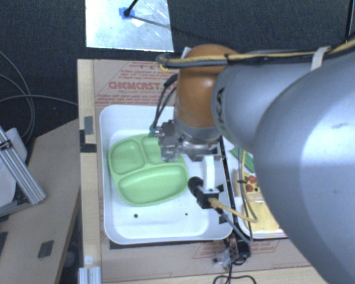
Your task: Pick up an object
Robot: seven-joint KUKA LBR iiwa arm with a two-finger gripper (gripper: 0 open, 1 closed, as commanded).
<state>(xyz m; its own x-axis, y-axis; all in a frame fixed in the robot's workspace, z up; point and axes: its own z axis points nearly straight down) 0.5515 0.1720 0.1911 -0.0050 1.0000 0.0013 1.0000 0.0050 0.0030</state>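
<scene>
Camera view shows one light green plastic divided plate (147,169) lying flat in the left-hand shallow white bin (157,229), resting toward the bin's upper half. The plate's long axis runs on a diagonal, from upper left to lower right; its two smaller compartments sit at the upper-left end and its one large compartment at the lower-right end, three compartments in all. The grey arm with its orange band (196,93) comes in from the right and hangs over the plate's upper-right edge, where the two-finger gripper (176,145) sits just above or against the rim; whether it is apart, together or clamped on the plate cannot be told. Of the two bins, the right one is almost wholly covered by the arm, with some printed, colourful packaging (252,188) visible in it.
</scene>
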